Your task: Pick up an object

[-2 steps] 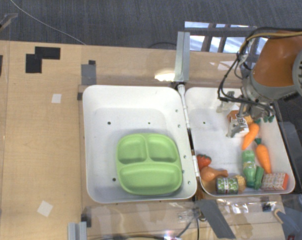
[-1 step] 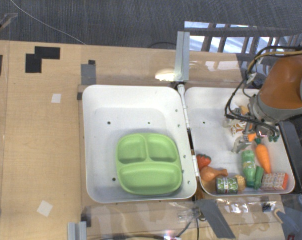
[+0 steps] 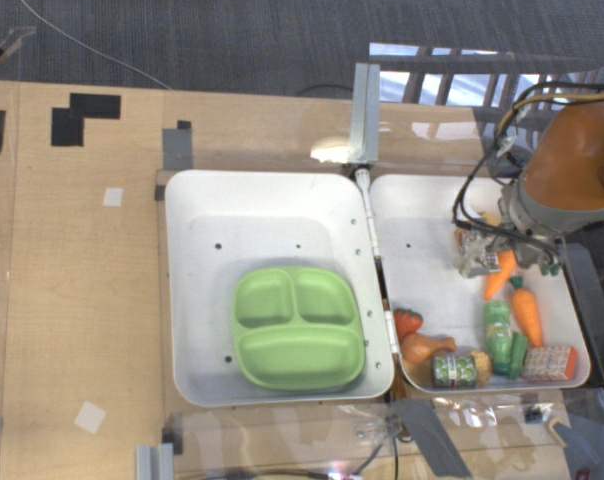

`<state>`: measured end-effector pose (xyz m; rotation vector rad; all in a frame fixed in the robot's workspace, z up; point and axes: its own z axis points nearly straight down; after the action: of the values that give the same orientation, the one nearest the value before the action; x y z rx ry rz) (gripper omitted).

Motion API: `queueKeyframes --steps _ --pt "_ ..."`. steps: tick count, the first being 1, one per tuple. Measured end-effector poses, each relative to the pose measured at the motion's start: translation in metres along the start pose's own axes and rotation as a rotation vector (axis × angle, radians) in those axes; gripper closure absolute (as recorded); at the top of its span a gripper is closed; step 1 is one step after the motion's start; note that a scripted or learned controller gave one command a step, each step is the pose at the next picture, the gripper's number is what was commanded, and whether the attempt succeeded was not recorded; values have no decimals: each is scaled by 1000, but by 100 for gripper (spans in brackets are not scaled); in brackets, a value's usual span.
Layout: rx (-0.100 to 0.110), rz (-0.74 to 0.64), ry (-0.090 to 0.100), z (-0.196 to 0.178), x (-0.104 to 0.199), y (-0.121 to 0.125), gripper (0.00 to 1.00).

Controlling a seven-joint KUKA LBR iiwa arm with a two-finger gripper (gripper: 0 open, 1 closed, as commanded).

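Observation:
My gripper hangs low over the upper right part of the right bin, below the arm's orange band. A small orange carrot lies tilted right under it, touching or nearly touching its tip; I cannot tell whether it is gripped. A second carrot lies just to the right. Further down are a green bottle, a green can, a pink box, a red strawberry and an orange-brown fruit.
The left bin holds a green divided plate in its lower half. Cables loop from the wrist over the right bin's upper right. A metal post stands behind the seam between the bins.

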<state>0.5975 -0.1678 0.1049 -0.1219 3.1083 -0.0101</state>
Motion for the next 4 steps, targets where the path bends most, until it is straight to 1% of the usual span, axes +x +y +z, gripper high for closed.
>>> queueKeyframes --steps 1,2,3,4 --pt "-2 371 19 17 -38 -18 100" --pt "3 493 6 -113 -31 -32 100" --pt "1 493 20 -106 -29 -31 0" --pt "4 345 -7 -17 -33 -23 0"
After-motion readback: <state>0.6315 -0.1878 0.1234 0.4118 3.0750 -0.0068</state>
